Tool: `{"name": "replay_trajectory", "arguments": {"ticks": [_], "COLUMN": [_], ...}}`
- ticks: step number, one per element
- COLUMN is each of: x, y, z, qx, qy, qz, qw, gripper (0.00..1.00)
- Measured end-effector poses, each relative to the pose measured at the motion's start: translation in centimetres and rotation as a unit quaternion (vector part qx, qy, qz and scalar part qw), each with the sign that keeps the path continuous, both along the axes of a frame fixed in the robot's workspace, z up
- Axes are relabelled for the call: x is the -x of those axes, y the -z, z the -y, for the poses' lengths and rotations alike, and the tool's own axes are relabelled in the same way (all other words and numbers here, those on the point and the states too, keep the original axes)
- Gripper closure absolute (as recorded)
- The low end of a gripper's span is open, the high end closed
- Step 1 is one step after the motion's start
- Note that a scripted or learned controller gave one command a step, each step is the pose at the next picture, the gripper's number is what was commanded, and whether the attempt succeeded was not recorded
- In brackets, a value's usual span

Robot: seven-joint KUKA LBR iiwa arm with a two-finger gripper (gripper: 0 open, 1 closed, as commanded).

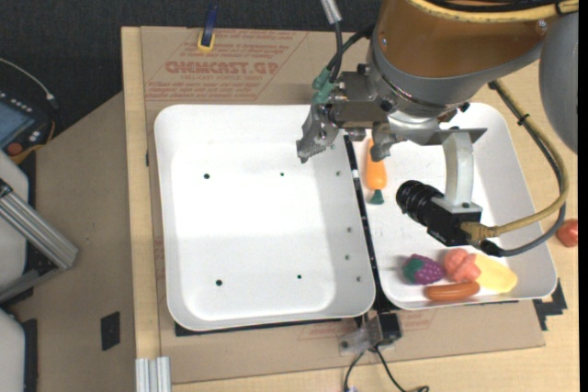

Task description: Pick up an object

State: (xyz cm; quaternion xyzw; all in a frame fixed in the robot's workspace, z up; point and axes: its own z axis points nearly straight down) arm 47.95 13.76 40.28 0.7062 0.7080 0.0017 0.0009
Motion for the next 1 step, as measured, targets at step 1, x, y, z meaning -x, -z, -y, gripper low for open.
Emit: {"name": "replay_trajectory", "arguments": {"ticks": [1], "x": [-0.03], "y": [-0.86], "z": [0.04], "qx": [0.0002], "qy": [0.001], "qz": [0.000], "qw": [1.0000], "gripper": [1.00]}}
